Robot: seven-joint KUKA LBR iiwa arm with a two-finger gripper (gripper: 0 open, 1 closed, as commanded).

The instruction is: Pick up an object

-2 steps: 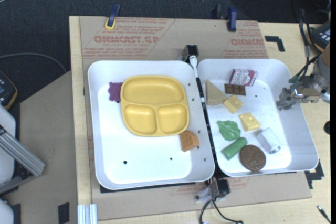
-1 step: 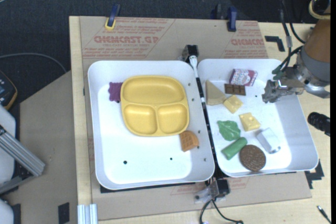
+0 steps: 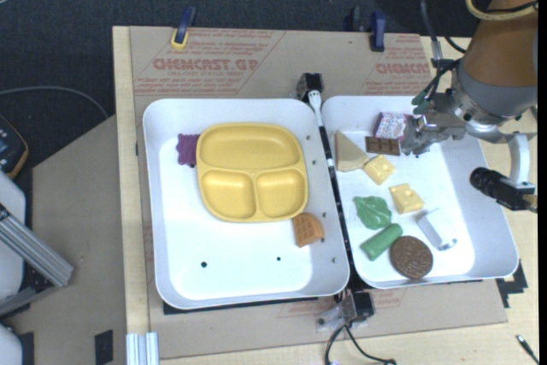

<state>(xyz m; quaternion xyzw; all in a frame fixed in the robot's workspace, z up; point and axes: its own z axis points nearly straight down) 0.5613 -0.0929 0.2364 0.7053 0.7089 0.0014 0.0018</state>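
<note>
The gripper hangs over the far end of the right bin. I cannot tell how its jaws stand, because they are small and dark from up here.

Nothing can be seen held between the jaws. Just to their left lies a flat brown chocolate bar, very near them. Right behind the bar sits a little pink and white pack, also just left of the jaws. A bit further left of the bar is a tan wedge.

Toward the near side from the jaws are two yellow cheese blocks. Further on the same way lie a green leaf, a green pickle, a round brown cookie and a small grey piece.

Far off to the left of the jaws is the left bin. It has a yellow tray with three spaces, a purple thing peeking out at the tray's left side, and a brown waffle piece by the tray's near right corner.
</note>
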